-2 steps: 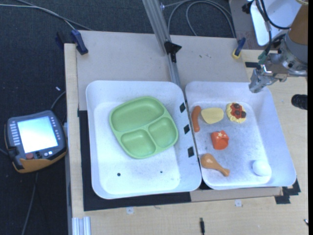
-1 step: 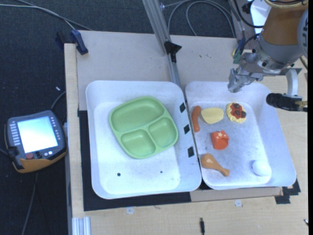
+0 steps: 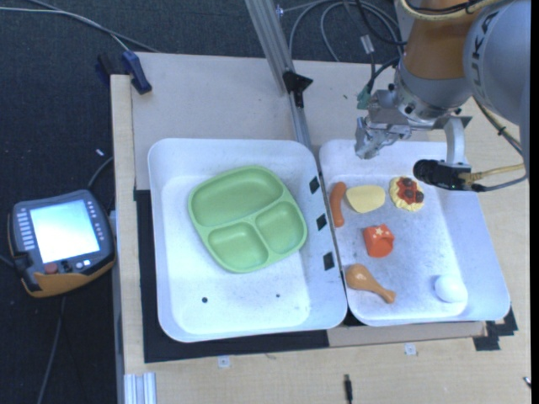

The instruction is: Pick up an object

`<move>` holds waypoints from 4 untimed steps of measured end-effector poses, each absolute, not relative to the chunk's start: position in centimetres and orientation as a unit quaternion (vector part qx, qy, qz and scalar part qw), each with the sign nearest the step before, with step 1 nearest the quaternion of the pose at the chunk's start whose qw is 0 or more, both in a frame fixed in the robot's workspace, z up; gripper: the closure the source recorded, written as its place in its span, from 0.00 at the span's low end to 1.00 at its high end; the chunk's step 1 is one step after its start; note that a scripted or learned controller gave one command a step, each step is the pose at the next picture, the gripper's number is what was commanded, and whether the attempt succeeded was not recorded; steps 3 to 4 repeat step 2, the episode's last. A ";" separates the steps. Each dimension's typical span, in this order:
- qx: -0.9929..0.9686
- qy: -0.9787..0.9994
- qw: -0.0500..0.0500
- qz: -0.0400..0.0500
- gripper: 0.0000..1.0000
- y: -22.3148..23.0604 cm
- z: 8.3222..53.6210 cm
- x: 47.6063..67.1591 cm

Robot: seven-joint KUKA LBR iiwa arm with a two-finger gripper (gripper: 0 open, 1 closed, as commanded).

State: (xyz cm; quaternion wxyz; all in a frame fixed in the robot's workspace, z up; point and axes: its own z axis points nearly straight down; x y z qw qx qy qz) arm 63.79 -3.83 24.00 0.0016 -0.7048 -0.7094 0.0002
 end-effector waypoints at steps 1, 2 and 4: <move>-0.705 -0.709 0.002 0.001 1.00 1.1 22.6 63.8; -0.705 -0.709 0.001 -0.001 1.00 6.4 22.8 63.6; -0.705 -0.709 0.001 -0.001 1.00 6.4 22.8 63.6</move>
